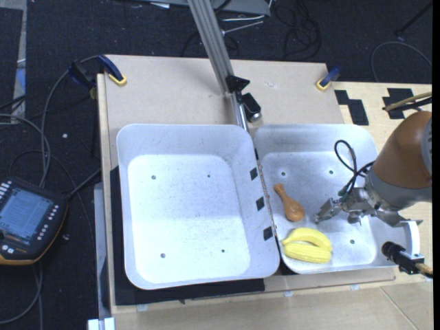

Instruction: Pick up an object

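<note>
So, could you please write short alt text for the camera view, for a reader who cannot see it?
A grey robot arm with an orange band reaches from the right into the right-hand shallow white bin, its gripper beside a brown wooden spoon and above a yellow plastic banana bunch. The left-hand white bin sits alongside.

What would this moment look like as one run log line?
arm: over right white bin | gripper: low, beside brown wooden spoon | yellow plastic banana: near front wall | grasp: none seen
</note>
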{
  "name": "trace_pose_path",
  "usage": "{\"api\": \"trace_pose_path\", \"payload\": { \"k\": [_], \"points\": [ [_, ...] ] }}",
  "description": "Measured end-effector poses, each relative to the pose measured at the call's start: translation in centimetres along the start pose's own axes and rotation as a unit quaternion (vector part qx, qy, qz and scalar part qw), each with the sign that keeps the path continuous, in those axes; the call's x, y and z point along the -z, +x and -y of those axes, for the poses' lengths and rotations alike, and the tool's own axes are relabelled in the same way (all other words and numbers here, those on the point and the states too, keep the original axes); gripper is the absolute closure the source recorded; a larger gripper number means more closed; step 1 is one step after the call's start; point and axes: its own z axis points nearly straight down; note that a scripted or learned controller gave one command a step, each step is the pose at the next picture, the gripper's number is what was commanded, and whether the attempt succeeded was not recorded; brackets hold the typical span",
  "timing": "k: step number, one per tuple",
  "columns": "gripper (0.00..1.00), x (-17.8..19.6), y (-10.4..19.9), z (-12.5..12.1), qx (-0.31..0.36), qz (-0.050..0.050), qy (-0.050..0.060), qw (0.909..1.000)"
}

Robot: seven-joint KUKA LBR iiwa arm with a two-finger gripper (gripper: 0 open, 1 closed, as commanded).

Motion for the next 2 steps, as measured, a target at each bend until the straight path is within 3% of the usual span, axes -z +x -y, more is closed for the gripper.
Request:
{"api": "trace_pose_path", "payload": {
  "k": [1,2],
  "points": [
    [1.0,1.2,0.0,-0.1,0.0,0.0,-0.002,1.0],
    [1.0,5.9,0.2,-1.1,0.0,0.001,-0.003,1.0]
  ]
}}
